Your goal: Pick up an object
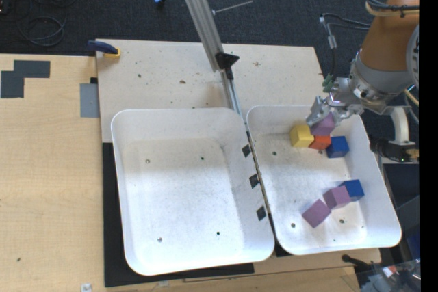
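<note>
Purple blocks [326, 205] and a blue cube [353, 189] sit low in the right bin [383, 229].
Up at one o'clock, the gripper [327, 114] pinches a purple block [324, 126], crowded by yellow [301, 135], orange [319, 142], blue [337, 146].

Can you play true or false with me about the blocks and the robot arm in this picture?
1. All the blocks lie in the right bin. True.
2. The yellow block sits in the left bin. False: it is in the right bin, near its far edge.
3. The gripper is over the far end of the right bin, by a purple block. True.
4. The orange block lies alone, away from the others. False: it sits between the yellow block and a blue block, close against them.
5. A blue block lies next to two purple blocks nearer the front of the right bin. True.
</note>
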{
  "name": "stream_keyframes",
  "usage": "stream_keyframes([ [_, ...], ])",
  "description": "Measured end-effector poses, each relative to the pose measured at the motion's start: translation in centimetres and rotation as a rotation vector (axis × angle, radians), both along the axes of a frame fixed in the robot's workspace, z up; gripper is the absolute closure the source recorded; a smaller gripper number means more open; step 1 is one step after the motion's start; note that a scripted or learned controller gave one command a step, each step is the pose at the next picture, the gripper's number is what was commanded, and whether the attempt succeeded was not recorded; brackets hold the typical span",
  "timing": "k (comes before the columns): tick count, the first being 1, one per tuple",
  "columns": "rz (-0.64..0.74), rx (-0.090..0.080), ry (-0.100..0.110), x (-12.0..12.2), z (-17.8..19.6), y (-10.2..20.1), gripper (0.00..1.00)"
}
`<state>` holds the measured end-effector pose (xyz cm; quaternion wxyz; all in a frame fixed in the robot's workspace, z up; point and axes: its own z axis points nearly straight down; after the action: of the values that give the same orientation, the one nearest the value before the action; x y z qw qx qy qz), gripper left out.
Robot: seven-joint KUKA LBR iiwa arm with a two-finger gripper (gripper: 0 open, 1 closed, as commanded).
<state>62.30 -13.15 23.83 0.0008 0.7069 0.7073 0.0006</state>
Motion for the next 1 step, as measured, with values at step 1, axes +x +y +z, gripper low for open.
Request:
stream_keyframes([
  [1,0.003,0.002,0.007,-2.08,0.11,3.78,1.0],
])
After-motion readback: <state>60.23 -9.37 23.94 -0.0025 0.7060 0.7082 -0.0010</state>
